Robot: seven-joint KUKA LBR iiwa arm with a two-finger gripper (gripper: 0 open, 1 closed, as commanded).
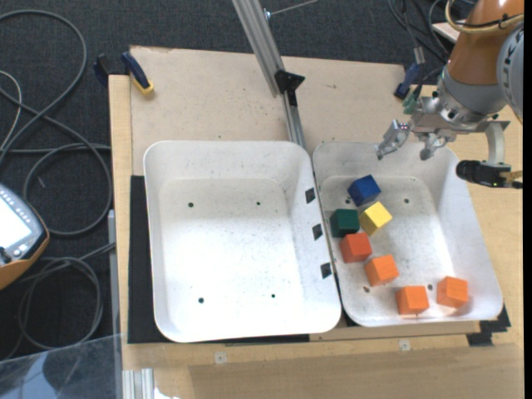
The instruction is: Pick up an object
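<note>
Claw [411, 142] hung spread wide, holding nothing, above the right bin's [474, 223] far rim, beyond the blue cube [363, 189], presumably pre-grasp.

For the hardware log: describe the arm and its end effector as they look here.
The arm has a rounded copper-orange section above a grey wrist housing, with a thin yellowish cable looping beside it. The end effector is bare silvery metal with two short fingers. A black part juts from the wrist's side.
</note>
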